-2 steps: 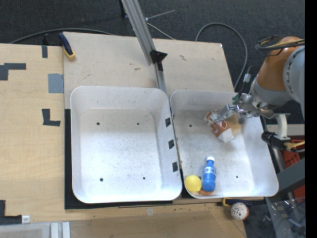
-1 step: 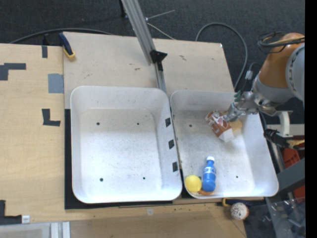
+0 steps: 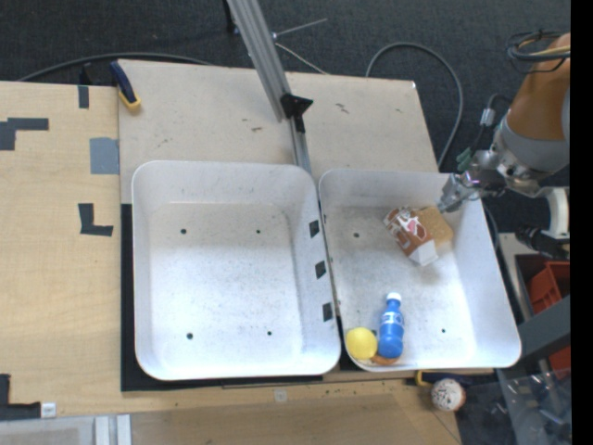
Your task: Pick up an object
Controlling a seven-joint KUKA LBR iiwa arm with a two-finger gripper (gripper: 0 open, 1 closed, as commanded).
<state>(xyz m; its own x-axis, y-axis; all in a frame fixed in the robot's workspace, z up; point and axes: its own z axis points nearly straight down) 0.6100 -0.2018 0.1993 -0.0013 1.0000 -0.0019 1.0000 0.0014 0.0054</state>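
In the right bin (image 3: 482, 276) lie three objects. A brown and red packet with a white end (image 3: 419, 232) rests near the bin's far right side. A blue bottle with a white cap (image 3: 391, 326) lies by the front wall, and a yellow ball (image 3: 361, 343) touches it on the left. My gripper (image 3: 456, 196) hangs at the right bin's far right corner, just up and right of the packet. Nothing shows between its fingers.
The left bin (image 3: 148, 248) stands beside the right one. A slanted metal post (image 3: 264, 49) rises from the bench behind the bins. A small round ball (image 3: 447, 394) lies off the bench at the front right. Cables trail across the dark floor behind.
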